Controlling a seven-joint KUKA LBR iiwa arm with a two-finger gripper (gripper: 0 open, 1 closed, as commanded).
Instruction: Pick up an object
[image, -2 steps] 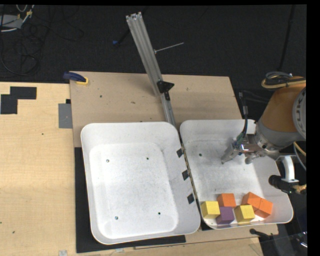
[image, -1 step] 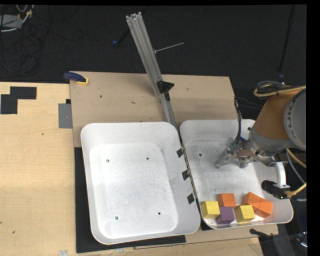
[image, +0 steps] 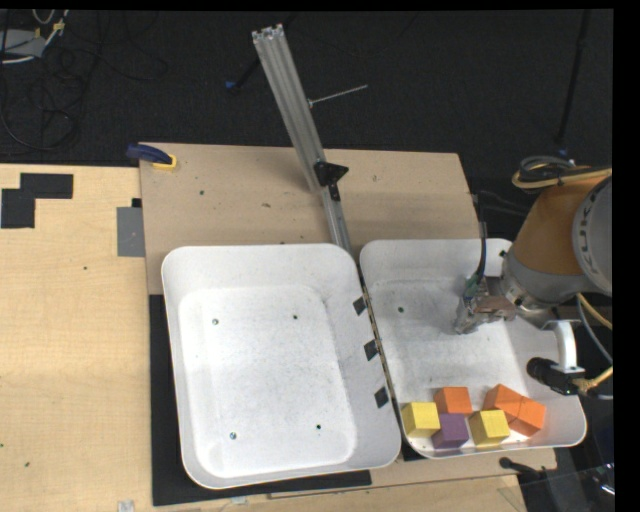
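The gripper (image: 470, 318) hung low over the bare middle of the right shallow white bin (image: 420, 270); I cannot tell its state. Well apart, along that bin's near edge, lay two yellow blocks (image: 421, 416), a purple block (image: 453, 430) and orange blocks (image: 518, 408).

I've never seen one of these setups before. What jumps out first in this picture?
The little heap of colored blocks, yellow, orange and purple, huddled at the near edge of the right white bin, catches the eye first. Above them the grey arm with its orange band reaches in from the right, its gripper low over the middle of that bin, away from the blocks. A slanted metal rail rises behind the bins.
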